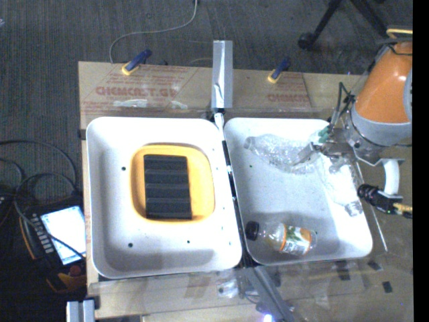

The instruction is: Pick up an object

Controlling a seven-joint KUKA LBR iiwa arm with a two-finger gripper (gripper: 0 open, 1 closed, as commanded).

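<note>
My grey arm w/ orange band (pixel 387 92) comes in from the right, wrist over the right shallow white bin (pixel 303 250), upper right corner. My two-finger gripper (pixel 326 144) sits low at that bin's top right, right by the crumpled clear plastic bag (pixel 278 151); metal parts + glare there, so can't tell its state, and nothing visibly between them.

Right bin contents: crumpled clear bag in upper part, stretching from upper middle toward the gripper; clear plastic bottle w/ black cap and orange-green label (pixel 281 237) lying on its side near the front edge, cap pointing left, well apart from gripper. A small clear plastic piece (pixel 343 192) lies along the right wall, below the gripper.

Left shallow white bin (pixel 107 240): yellow rectangular tray-like object w/ black ribbed insert (pixel 171 183) lying flat around the middle, apart from the walls.

Bins sit side by side, touching along the middle, on a cardboard-covered bench (pixel 144 89) w/ two blue-yellow clamps (pixel 136 62) at the back edge. Tablet-like device w/ lit screen (pixel 59 232) on the floor at left
</note>
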